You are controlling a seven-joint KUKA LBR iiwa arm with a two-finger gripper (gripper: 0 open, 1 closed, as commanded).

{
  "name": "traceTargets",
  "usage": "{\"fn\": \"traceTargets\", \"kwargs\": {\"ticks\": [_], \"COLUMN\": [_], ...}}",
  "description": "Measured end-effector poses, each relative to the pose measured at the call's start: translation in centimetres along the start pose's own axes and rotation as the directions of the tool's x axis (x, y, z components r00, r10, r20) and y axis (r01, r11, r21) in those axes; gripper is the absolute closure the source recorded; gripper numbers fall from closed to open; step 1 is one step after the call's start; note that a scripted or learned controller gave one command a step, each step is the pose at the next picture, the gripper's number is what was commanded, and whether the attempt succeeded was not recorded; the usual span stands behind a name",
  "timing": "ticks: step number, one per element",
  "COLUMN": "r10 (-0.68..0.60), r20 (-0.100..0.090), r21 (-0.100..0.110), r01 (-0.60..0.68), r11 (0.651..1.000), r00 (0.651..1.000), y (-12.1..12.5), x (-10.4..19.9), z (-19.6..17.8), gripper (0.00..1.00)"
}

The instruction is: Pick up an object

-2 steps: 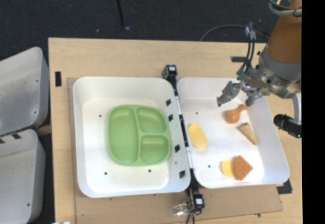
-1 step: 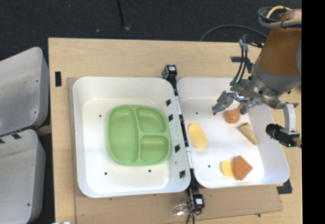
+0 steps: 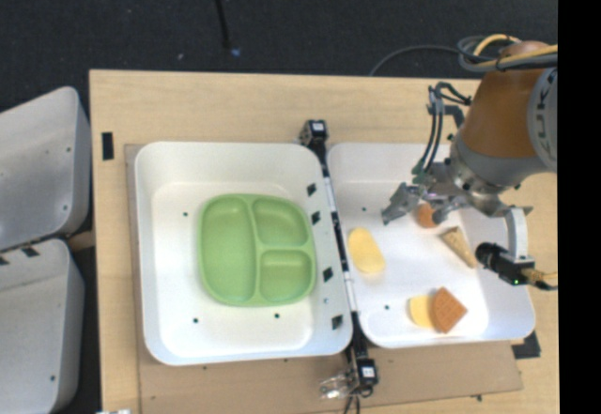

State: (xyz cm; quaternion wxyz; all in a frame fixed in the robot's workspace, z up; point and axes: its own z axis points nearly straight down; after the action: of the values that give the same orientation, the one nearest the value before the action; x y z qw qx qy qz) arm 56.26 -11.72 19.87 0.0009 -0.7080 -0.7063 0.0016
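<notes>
My gripper [image 3: 420, 207] hangs over the right bin [image 3: 376, 168], near its upper right part. Its two grey fingers [image 3: 398, 205] stand apart, so it is open. A small orange object [image 3: 427, 216] lies on the bin floor just under the gap, close to the right finger; whether they touch is unclear. A yellow oblong piece [image 3: 366, 251] lies to the lower left of the gripper. A tan wedge [image 3: 457, 245] sits just below right of it. Near the bin's front, an orange-brown square [image 3: 448, 310] rests against a yellow disc [image 3: 419, 311].
The left bin [image 3: 169, 177] holds a green divided plate [image 3: 255, 249]. A ridge with black clips [image 3: 331, 234] separates the two bins. The grey and orange arm [image 3: 502, 130] and its cables cover the right bin's far right corner.
</notes>
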Motion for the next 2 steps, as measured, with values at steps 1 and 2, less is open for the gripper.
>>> {"fn": "traceTargets", "kwargs": {"ticks": [1,2], "r10": [-0.001,0.004], "r20": [0.000,0.000], "r21": [0.002,-0.007], "r01": [0.001,-0.004], "r11": [1.000,1.000], "r00": [1.000,1.000], "y": [-0.7,-0.4], "x": [-0.4,-0.5], "z": [6.1,4.7], "gripper": [0.00,1.00]}}
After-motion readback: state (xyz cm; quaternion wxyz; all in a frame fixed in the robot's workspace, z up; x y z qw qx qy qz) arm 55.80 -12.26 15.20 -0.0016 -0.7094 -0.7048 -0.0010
